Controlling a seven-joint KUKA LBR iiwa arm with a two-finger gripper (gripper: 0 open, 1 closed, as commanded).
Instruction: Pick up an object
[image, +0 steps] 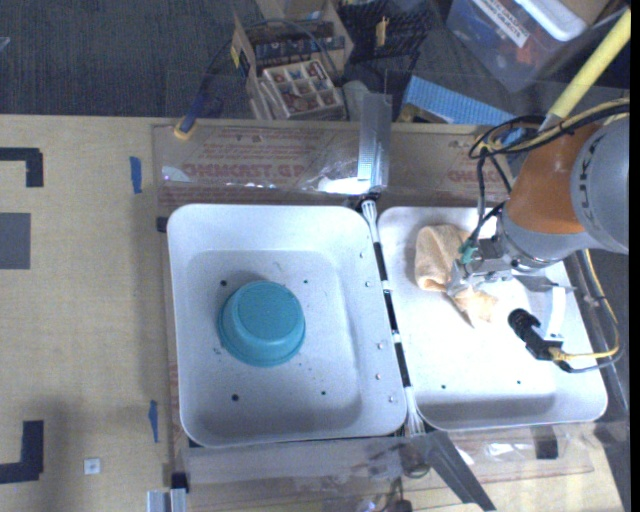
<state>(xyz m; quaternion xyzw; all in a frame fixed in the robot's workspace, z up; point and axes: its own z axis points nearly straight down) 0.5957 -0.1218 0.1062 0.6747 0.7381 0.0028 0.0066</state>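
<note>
Though I cannot tell how open the gripper (468, 278) is at the tan cloth (437, 255), I judge limp fabric could slip out.

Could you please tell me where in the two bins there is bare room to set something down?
Left bin: bare floor all round the bowl, widest toward the other bin. Right bin: the near part is bare. Its far part is crowded, with the cloth and the hand over it.
</note>
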